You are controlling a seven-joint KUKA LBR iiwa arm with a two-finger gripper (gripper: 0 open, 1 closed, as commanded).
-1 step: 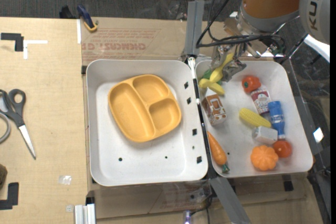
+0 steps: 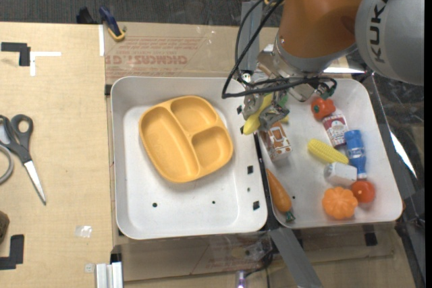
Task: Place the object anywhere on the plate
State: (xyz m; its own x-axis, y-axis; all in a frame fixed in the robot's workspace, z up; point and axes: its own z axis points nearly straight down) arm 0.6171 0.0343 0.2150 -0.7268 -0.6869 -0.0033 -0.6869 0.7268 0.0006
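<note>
A yellow plate (image 2: pixel 177 145) with three compartments lies in the left white bin (image 2: pixel 175 216), and nothing rests on it. My gripper (image 2: pixel 262 111) hangs over the inner edge of the right bin (image 2: pixel 381 212), just right of the plate. A yellow banana (image 2: pixel 252 122) sits between its fingers and pokes out down and to the left, so the gripper looks shut on it. The arm's orange band (image 2: pixel 317 7) covers the back of the right bin.
In the right bin lie a small brown carton (image 2: pixel 277 140), a corn cob (image 2: pixel 327 152), a carrot (image 2: pixel 279 193), an orange fruit (image 2: pixel 339 203), two red tomatoes (image 2: pixel 323 108) and small bottles (image 2: pixel 354 148). Scissors (image 2: pixel 24 153) rest on the bench at the far left.
</note>
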